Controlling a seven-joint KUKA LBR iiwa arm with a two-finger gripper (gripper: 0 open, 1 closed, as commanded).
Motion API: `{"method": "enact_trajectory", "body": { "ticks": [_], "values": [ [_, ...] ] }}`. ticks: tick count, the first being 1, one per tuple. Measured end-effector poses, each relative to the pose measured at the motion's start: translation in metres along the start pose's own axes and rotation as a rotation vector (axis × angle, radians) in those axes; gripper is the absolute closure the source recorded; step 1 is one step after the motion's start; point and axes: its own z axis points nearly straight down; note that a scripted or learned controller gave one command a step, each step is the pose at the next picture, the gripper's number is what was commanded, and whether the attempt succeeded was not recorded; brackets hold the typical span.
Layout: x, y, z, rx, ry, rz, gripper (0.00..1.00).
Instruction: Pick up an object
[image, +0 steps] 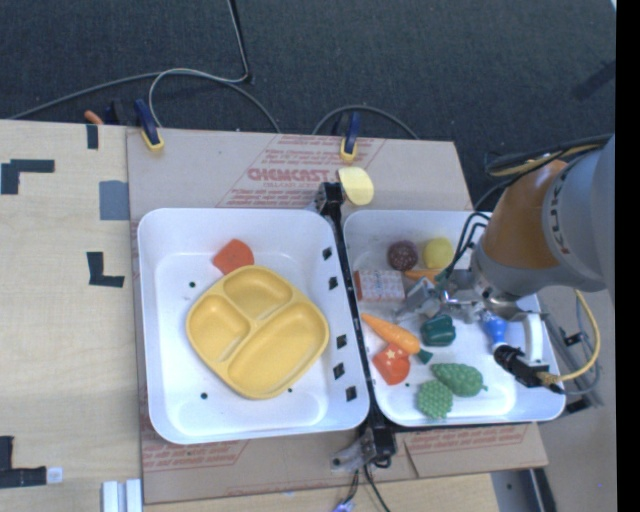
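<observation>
My gripper (437, 303) is down in the right bin (530, 405), near its middle, and its grey fingers (416, 297) stand apart with nothing between them. A dark green toy (437, 330) lies just in front of the fingertips, close to them. An orange carrot (390, 332) and a red piece (391, 365) lie to its left. A maroon ball (403, 255) and a yellow ball (437, 251) sit at the bin's far side. Two knobbly green pieces (457, 377) (434, 399) lie near the front wall. A blue object (494, 328) lies to the gripper's right.
The left bin (160, 300) holds a yellow divided plate (258, 330) and an orange-red piece (233, 255). A yellow object (356, 185) rests on the cardboard behind the bins. The arm's orange band (520, 225) hangs over the right bin's far right corner.
</observation>
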Motion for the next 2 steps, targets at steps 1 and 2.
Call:
{"method": "enact_trajectory", "body": {
  "ticks": [1,2],
  "values": [
    [0.024,0.072,0.001,-0.002,0.001,-0.003,0.0],
    [0.022,0.103,0.003,0.025,0.003,0.005,0.0]
  ]
}}
